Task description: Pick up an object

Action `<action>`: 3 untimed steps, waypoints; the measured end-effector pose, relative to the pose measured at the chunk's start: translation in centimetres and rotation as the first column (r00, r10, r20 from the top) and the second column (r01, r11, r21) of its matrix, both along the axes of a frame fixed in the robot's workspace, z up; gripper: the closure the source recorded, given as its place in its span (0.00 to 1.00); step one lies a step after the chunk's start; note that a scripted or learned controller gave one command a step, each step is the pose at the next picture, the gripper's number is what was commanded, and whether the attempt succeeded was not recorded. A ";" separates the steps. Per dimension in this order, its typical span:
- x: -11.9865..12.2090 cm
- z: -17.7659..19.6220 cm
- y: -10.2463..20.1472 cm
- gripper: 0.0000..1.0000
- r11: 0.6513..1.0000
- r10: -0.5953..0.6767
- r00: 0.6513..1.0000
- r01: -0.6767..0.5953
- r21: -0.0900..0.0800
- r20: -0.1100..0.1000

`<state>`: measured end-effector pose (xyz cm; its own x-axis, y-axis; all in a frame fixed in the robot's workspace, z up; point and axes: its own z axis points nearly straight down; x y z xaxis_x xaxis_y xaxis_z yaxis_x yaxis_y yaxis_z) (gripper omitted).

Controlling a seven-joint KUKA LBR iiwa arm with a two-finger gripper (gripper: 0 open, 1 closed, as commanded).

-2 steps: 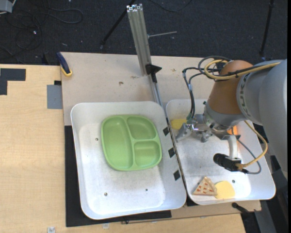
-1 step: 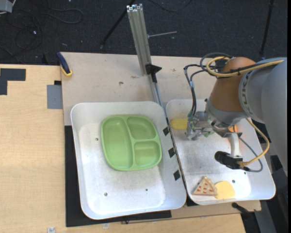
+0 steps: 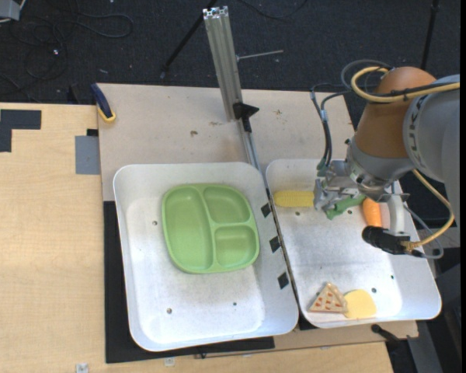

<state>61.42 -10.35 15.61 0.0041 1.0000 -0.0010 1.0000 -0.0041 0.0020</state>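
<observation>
Bench point(image 3: 171, 123) carries two shallow white bins side by side, their inner rims nearly touching along a seam marked by small black clips. Left bin point(image 3: 140, 301) is the larger patch of open floor: bare white surface runs along its near edge and down its left side. Right bin point(image 3: 419, 294) has a wide clear stretch through its middle.

Arm point(image 3: 396, 119) comes in from the right, grey body with an orange band, wrist bent down over the far part of the right bin. Cables loop around it and trail toward the bin's right rim.

Green tray point(image 3: 210, 228), three compartments, lies flat in the left bin, toward the far right part, close to the seam.

Metal post point(image 3: 224, 61) stands tilted on the bench behind the bins.

Gripper point(image 3: 332, 202) hangs low over the right bin's far end; whether its fingers are apart or together cannot be told from here. A green piece point(image 3: 343, 206) sits right under or against it, contact unclear.

Yellow block point(image 3: 293, 200) lies just left of the gripper, near the bin's left rim. Orange piece point(image 3: 372, 212) lies just right of it, partly behind the wrist gear.

Waffle wedge point(image 3: 327, 300) and a pale yellow piece point(image 3: 360, 304) lie touching near the right bin's near rim, well apart from the gripper.
</observation>
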 end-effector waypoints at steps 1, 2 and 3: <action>-0.1 6.2 -0.7 1.00 1.000 -0.001 1.000 0.001 0.000 0.001; -0.1 10.4 -1.0 1.00 1.000 0.004 1.000 -0.004 0.000 0.000; -1.4 8.9 4.6 1.00 1.000 0.009 1.000 -0.009 0.003 -0.007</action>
